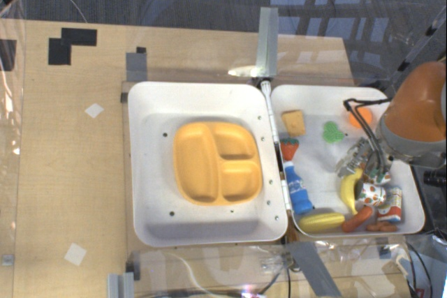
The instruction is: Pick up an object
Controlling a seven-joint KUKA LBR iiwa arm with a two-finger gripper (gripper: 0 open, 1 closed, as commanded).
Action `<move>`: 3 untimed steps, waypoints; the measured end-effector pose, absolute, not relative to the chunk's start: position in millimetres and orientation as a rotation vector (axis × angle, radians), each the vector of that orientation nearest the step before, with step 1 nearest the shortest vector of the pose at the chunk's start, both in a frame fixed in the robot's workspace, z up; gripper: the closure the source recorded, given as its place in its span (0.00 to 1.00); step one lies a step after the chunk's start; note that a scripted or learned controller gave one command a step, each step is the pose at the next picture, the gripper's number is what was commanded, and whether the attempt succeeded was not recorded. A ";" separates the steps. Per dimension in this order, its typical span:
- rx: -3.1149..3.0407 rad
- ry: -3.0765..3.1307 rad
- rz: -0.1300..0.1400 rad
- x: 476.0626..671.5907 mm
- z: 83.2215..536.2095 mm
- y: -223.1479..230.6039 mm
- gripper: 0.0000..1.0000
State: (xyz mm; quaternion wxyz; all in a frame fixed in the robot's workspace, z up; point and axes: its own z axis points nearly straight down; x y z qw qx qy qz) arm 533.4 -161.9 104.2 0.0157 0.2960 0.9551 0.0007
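Two white bins sit side by side on the wooden bench. The left bin (140, 171) holds a yellow divided plate (216, 162) lying flat near its middle. The right bin (307, 98) is crowded with toy food: a tan bread piece (294, 122) at the far left, a small red strawberry (289, 147) just near of it, a blue bottle (297, 190) along the left wall, a green piece (333, 132) toward the middle, an orange piece (360, 118) at the far right, a yellow banana (348, 192) standing on its curve, another long yellow fruit (321, 222) and a red sausage (357, 219) at the near edge. The arm comes in from the right, its orange band over the bin's right side, and the gripper (357, 158) hangs low just far of the banana, close above its upper end. I cannot tell how it is set, slack or clenched, amid the metal parts and cables.
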 end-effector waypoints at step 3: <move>1.242 2.870 0.002 502.8 156.5 -198.1 0.00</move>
